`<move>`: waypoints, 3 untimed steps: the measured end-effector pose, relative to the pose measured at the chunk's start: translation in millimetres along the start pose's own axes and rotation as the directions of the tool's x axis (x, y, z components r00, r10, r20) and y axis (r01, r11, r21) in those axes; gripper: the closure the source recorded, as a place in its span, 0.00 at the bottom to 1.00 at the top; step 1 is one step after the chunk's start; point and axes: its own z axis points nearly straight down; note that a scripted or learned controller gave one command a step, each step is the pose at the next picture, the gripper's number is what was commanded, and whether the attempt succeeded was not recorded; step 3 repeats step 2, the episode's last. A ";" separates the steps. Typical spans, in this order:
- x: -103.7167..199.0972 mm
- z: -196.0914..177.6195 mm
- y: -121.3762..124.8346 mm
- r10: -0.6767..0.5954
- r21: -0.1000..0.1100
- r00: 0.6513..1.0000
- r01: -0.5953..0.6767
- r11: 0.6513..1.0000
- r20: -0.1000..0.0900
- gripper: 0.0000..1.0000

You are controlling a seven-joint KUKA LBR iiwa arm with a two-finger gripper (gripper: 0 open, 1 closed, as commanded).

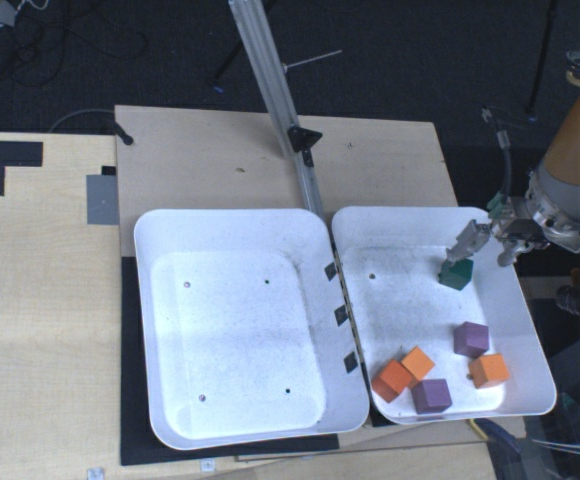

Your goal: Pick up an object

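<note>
A small dark green block (456,275) is seen in the right-hand white plastic bin (395,238), up in its far right part, well apart from the cluster of blocks at the bin's near end. The block looks compact, almost cubic, tipped a little so that one corner is turned toward the near edge of the bin; no clear long axis can be made out.

Directly over the green block the two-finger gripper (483,240) is held, spread wide: one grey finger (466,239) is angled down to the block's upper left corner and seems to touch it, while the other is raised off to the right, clear of it. Nothing is clamped between them.

The step in hand is judged to be the approach for the grasp. The block is not yet straddled, so the next move calls for the gripper to be shifted and lowered until the block sits between both fingers, then closed.

Further from the green block, toward the bin's near edge, a purple cube (471,339), an orange cube (489,370), a second purple cube (431,396) and two touching orange blocks (404,371) are left untouched.
</note>
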 end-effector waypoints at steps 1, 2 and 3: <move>-22.3 142.0 -49.2 0.003 0.009 1.000 -0.003 1.000 -0.002 0.00; 1.8 144.4 -86.8 0.006 -0.004 1.000 -0.006 1.000 0.002 0.00; 1.8 144.4 -86.8 0.006 -0.004 1.000 -0.006 1.000 0.002 0.00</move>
